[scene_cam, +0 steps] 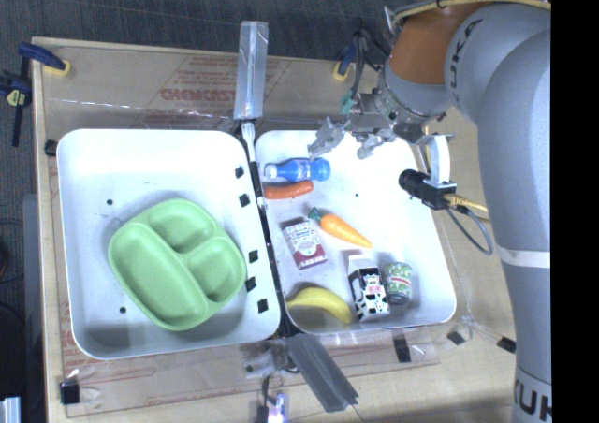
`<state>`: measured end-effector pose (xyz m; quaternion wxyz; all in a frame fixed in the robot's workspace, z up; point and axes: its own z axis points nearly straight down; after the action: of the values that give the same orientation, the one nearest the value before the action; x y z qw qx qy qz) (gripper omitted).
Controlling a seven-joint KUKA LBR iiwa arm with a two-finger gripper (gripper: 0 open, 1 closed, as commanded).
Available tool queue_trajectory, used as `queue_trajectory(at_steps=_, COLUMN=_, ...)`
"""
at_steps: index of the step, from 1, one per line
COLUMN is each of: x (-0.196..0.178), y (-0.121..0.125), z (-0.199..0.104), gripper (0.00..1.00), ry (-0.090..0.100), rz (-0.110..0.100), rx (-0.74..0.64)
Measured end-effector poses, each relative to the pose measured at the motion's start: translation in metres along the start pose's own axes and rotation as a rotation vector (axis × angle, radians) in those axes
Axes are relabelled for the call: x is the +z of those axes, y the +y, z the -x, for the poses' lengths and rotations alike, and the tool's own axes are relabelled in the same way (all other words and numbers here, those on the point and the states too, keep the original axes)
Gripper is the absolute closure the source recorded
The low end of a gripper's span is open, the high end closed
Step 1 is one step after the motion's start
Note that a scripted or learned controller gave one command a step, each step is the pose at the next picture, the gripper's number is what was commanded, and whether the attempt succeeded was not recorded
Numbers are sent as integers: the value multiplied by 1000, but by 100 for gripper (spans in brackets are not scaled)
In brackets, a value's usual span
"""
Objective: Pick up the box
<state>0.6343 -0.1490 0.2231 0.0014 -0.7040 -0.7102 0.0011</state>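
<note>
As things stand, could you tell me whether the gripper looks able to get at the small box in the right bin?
Probably yes: the box lies flat with its top uncovered, apart from the carrot beside it, and the gripper hovers above the bin's far end.

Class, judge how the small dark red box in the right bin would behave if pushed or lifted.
The small dark red box lies flat, so it probably slides rather than tips. It looks like stiff, light cardboard. The carrot sits close beside it, so a push may nudge that.

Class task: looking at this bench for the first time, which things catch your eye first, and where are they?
The big grey arm with its orange band looms on the right, its pincer above the right bin's far edge. A green tray fills much of the left bin. An orange carrot lies mid right bin.
</note>
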Motion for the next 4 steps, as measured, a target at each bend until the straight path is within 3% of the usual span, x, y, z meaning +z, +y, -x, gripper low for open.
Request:
queue_trajectory(at_steps=1, x=108, y=9, z=4, gripper=0, ry=0, rz=-1, rx=3)
queue_trajectory(at_steps=2, x=123, y=3, z=-6, gripper=0, ry=-6, rz=8, rx=-130)
queue_trajectory(at_steps=3, x=109, y=6, z=-6, gripper=100, ry=-7, rz=15, rx=-135)
queue_trajectory(at_steps=4, x=112, y=21, z=14, gripper=100, ry=2, rz=-10, rx=-226)
